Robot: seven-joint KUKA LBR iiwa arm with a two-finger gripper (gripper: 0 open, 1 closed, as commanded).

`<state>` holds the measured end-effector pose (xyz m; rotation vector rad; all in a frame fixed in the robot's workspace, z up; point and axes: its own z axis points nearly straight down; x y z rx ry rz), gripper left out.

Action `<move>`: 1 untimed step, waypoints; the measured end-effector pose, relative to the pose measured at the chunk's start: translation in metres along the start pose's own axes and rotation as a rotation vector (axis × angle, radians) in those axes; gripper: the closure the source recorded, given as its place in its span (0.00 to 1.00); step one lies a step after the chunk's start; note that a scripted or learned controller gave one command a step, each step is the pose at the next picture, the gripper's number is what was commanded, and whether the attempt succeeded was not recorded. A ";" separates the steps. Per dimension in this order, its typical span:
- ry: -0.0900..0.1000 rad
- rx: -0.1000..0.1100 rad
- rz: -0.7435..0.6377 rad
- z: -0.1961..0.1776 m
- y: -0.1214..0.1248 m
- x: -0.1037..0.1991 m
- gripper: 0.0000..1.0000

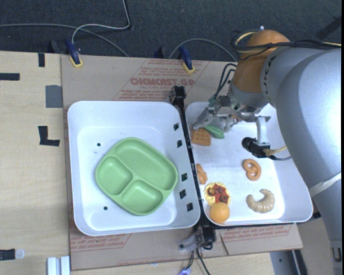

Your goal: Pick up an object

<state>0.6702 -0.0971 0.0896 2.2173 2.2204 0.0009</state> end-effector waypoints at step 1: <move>-0.001 0.000 0.001 0.000 0.000 0.001 0.00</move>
